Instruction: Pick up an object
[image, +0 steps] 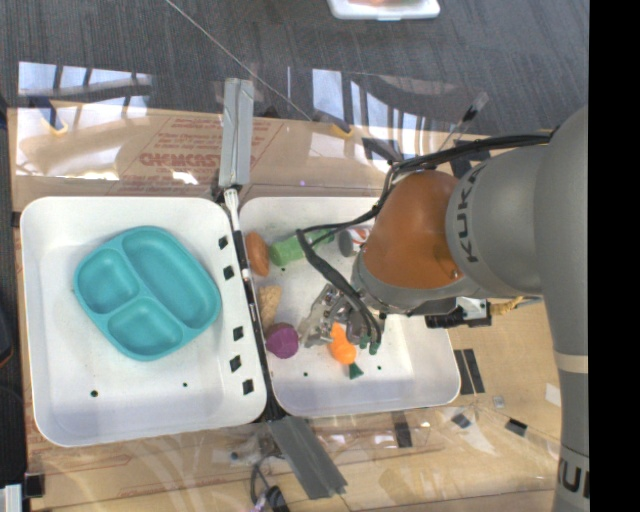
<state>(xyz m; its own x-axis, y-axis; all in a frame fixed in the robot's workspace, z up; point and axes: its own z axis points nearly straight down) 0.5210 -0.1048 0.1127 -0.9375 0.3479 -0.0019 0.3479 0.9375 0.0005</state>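
Observation:
My gripper (335, 325) hangs low over the middle of the right bin (430, 375), under the orange-banded wrist. An orange carrot-like toy (344, 349) with a green tip lies right at the gripper's lower edge, touching or just beneath it; whether it sits between the fingers is hidden. A purple object (282, 341) lies just to the left of the gripper. Near the bin's left wall are a tan piece (270, 300), an orange-brown oval (258, 253) and a green block (287, 250).
The left bin (60, 400) holds a teal divided plate (147, 290). A metal divider (236, 150) runs between the bins. The arm's bulk covers the right bin's upper right part. A small grey item (346, 242) lies near the green block.

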